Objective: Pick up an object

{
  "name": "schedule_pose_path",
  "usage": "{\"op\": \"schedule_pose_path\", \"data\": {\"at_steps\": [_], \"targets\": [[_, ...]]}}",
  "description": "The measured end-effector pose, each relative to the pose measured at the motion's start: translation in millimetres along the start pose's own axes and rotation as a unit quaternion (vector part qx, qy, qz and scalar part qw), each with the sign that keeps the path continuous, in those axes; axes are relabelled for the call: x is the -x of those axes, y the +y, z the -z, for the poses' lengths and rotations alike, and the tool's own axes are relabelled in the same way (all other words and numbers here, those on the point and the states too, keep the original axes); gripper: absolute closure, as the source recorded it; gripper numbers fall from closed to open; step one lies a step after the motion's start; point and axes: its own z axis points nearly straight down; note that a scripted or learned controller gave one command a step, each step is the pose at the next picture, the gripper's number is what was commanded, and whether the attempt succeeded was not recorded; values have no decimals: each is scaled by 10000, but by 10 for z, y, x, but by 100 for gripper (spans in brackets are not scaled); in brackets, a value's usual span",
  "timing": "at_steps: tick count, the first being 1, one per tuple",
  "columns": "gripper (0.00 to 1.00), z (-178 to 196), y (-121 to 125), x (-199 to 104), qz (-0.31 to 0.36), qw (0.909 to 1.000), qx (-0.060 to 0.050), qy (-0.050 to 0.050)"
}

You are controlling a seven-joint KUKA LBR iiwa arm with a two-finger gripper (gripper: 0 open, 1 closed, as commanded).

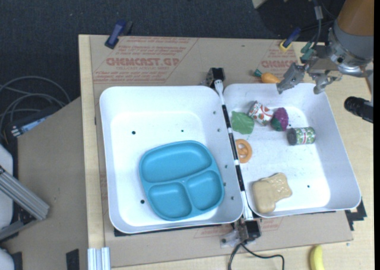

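My gripper (304,82) hangs open over the far edge of the right bin (332,144), with nothing between its fingers. Below it in that bin lie a small red-and-white can (259,112), a purple fruit (280,118), a green-labelled can (301,136), a green leaf-shaped piece (241,122), an orange pretzel (243,151) and a tan bread-like lump (271,192). The gripper is above and to the right of the purple fruit, apart from every object.
The left bin (119,144) holds a blue divided plate (180,178). A small orange carrot (268,76) lies on the bench behind the right bin. A blue clip (117,34) sits at the bench's far left, and a yellow item (316,257) near the front edge.
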Motion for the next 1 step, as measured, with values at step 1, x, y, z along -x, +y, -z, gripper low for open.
{"op": "schedule_pose_path", "data": {"at_steps": [1], "targets": [[0,-1021,331,258,-8,10000,-19,4]]}}
